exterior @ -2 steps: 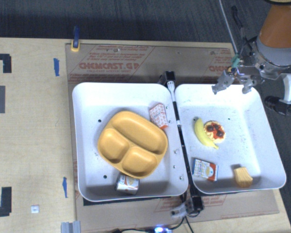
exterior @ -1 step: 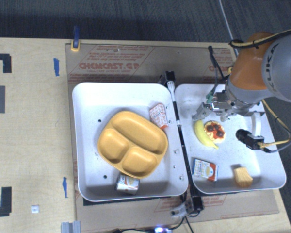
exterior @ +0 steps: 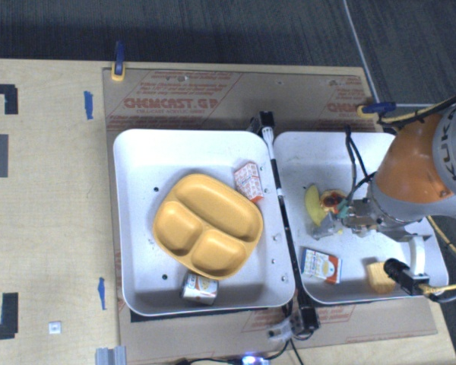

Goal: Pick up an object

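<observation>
In the right bin (exterior: 365,147) my gripper (exterior: 338,220) hangs low, just right of a small yellow banana-shaped toy (exterior: 314,204) and a red-and-yellow piece (exterior: 333,199). The gripper's tip is right beside these two; nothing shows between its fingers. A white-and-orange carton (exterior: 321,265) lies flat toward the bin's front left. A tan block (exterior: 378,277) rests at the front, under the wrist.
The left bin (exterior: 137,158) carries a large yellow divided plate (exterior: 207,224), a red-and-white carton (exterior: 248,179) by its far right edge and a small packet (exterior: 200,288) at the front wall. The arm's orange band (exterior: 414,166) covers the right bin's right side.
</observation>
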